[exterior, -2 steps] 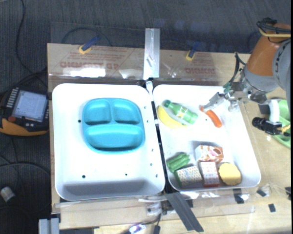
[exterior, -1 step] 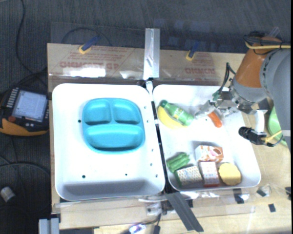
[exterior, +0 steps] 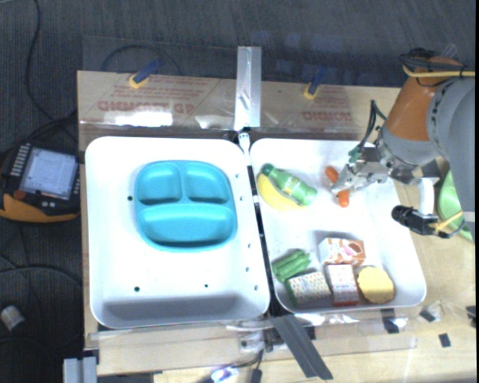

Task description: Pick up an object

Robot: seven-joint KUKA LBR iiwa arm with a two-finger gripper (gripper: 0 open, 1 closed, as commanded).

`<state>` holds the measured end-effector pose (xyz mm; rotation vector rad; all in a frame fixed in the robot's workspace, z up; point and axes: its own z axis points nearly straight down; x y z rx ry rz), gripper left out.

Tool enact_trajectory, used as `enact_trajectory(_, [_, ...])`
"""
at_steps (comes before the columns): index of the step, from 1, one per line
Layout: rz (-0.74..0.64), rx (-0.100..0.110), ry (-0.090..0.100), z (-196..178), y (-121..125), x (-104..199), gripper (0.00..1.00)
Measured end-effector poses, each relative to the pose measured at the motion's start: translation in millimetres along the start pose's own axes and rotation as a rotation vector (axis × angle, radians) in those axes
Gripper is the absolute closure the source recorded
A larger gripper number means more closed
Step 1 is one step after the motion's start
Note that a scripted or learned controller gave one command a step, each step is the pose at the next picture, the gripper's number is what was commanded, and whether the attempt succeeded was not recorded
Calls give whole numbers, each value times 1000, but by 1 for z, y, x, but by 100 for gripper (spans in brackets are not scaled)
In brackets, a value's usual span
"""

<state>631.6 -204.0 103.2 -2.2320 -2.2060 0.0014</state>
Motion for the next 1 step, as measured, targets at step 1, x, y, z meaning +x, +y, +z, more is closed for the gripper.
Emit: enact_trajectory(1, [85,0,-2,-86,-7,47,100])
